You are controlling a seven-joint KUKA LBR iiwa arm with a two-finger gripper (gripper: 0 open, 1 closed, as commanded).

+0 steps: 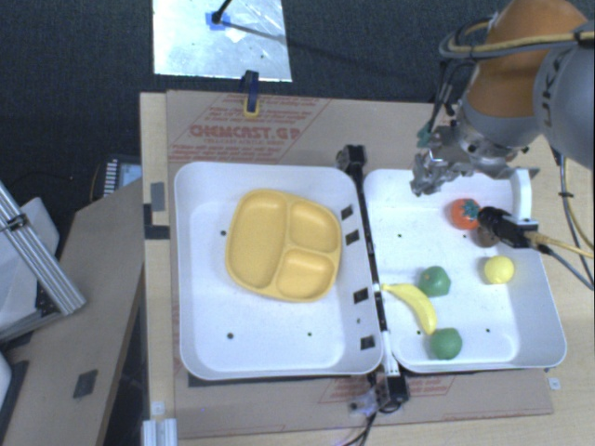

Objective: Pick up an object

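Five small pieces of toy fruit lie in the right-hand shallow white bin (pixel 548 342), all below the claw (pixel 426 180) in the camera view. Nearest is a round orange-red tomato-like fruit (pixel 464 213), just to the claw's lower right and apart from it. Farther down sit a round yellow lemon-like ball (pixel 498 269), a rounded green fruit (pixel 433 281), a curved yellow banana (pixel 415 306) and a second green ball (pixel 445 344), the last well away from the claw. The claw hangs over the upper left part of that bin with nothing visible in it; whether it is spread or pressed together I cannot tell. Well to the claw's lower left, the left-hand white bin (pixel 200 342) holds a yellow plastic plate with three compartments (pixel 283 243). Both bins rest on the brown cardboard-covered desk (pixel 279 124).
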